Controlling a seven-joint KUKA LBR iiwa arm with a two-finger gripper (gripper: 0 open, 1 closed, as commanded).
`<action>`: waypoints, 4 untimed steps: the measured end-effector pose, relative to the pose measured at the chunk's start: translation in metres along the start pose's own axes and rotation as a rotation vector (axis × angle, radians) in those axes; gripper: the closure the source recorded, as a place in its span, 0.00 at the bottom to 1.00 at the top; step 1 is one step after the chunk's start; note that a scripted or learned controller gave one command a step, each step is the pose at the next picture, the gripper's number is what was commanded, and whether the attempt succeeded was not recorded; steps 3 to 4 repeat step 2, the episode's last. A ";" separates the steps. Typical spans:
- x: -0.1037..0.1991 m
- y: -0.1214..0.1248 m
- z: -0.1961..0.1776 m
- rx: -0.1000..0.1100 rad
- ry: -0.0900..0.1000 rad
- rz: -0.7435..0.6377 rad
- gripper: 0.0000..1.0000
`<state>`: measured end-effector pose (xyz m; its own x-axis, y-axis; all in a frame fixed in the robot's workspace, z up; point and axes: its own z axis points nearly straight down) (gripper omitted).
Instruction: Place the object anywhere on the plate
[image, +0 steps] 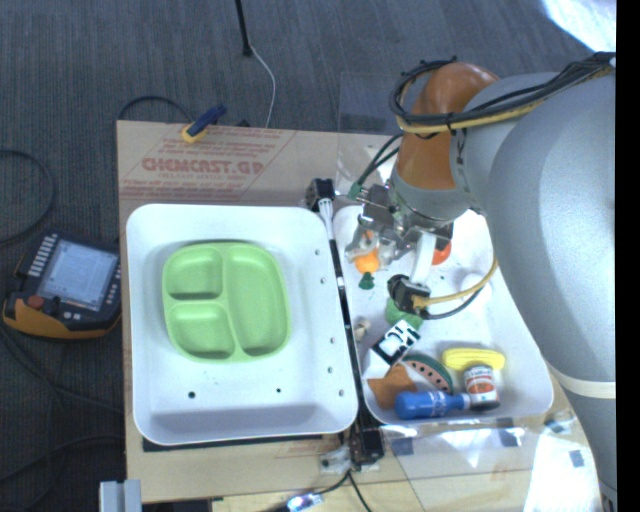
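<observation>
Small orange object (367, 261) lying in the right bin (520, 330), near its upper-left corner and close to the wall shared with the left bin (300, 390). Small dark green piece (367, 282) just below it. Gripper (392, 238) positioned directly above and beside the orange object; contact between them not determinable, and finger state not discernible under the wrist hardware. Green plate (225, 300), three compartments, seated centrally in the left bin, well apart from the orange object. Lower half of the right bin crowded: black-and-white item (397, 339), yellow item (472, 358), small jar with red label (480, 381), blue bottle (428, 404) lying flat along the near wall, brown wedge (392, 382) beside it. Both bins resting on a cardboard sheet (215, 165) over the worktop. Handheld pendant (65, 285) on the floor to the far left.
</observation>
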<state>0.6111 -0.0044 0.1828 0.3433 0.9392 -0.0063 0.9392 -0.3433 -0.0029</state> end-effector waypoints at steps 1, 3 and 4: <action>0.051 -0.043 -0.005 0.004 0.004 0.060 1.00; 0.049 -0.042 -0.005 0.004 0.002 0.062 0.00; 0.049 -0.042 -0.005 0.004 0.002 0.062 0.00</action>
